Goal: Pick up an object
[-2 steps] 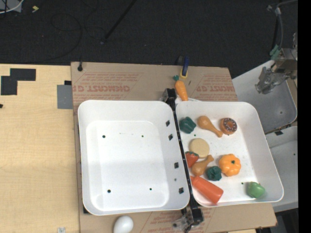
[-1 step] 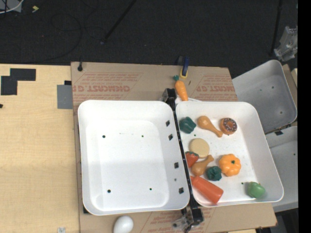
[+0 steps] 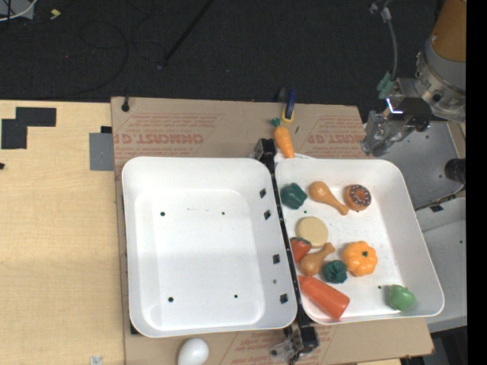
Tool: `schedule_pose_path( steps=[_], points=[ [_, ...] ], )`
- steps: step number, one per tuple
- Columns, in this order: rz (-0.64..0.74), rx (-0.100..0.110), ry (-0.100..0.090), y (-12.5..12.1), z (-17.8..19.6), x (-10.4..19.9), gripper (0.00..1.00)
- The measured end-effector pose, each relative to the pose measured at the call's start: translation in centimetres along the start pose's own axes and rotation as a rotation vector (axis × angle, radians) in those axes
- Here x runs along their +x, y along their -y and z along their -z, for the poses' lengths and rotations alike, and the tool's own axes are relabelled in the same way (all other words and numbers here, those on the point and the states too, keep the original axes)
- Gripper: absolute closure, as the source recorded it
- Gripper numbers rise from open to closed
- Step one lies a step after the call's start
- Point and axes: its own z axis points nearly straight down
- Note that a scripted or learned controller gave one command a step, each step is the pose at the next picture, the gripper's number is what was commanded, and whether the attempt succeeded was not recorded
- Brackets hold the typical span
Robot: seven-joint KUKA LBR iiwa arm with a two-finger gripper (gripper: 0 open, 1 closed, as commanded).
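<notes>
Resting on a cardboard-covered desk [image 3: 190, 131] before black flooring, two white bins hold toys; an orange pumpkin [image 3: 359, 258] lies near the right bin's [image 3: 415, 204] front edge. Pincer [image 3: 378, 137] state unclear.

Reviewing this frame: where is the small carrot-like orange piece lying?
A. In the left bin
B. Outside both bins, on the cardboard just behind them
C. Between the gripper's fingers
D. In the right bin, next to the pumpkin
B: the small orange carrot lies on the cardboard behind the right bin, near the divide, away from the gripper.
</notes>
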Motion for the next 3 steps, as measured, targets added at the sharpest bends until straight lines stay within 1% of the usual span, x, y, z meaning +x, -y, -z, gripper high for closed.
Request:
schedule_pose_path(
  steps=[1, 2, 3],
  points=[
    [-0.003, -0.025, 0.003, 2.2, 12.0, 2.9, 1.0],
    [0.012, -0.01, 0.002, 4.9, 11.0, 18.6, 1.0],
    [0.005, 0.004, 0.009, 9.1, -2.8, 27.6, 1.0]
  ],
)
